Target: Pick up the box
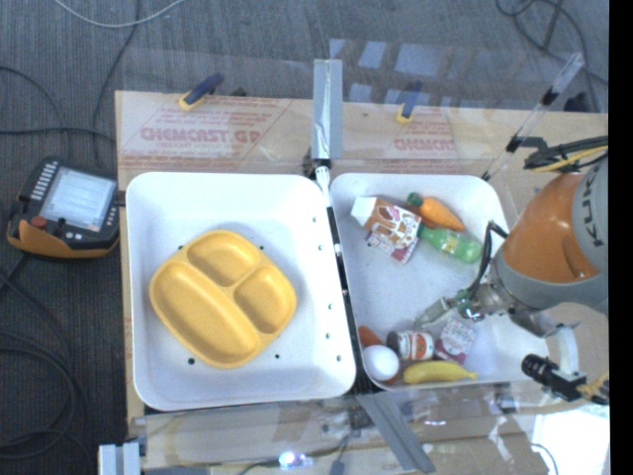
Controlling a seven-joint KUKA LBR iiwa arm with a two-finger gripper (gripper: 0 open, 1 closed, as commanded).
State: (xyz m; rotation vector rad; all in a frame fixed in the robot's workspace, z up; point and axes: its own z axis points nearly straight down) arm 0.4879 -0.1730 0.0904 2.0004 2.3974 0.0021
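The box (392, 229) is a small brown and white carton lying at the back left of the right bin (495, 201). It lies flat, with a carrot (441, 213) and a green bottle (451, 245) just to its right. My gripper (453, 312) hangs low in the front half of the same bin, well to the front right of the box and apart from it. It is just above a small can (412, 345) and a pale crumpled packet (458, 337). Nothing shows as held.
An egg (381, 362), a banana (438, 372) and a red item (369, 335) crowd the right bin's front edge. A yellow divided plate (224, 296) sits in the left bin (148, 364). The arm's orange band (554, 231) overhangs the right bin's right wall.
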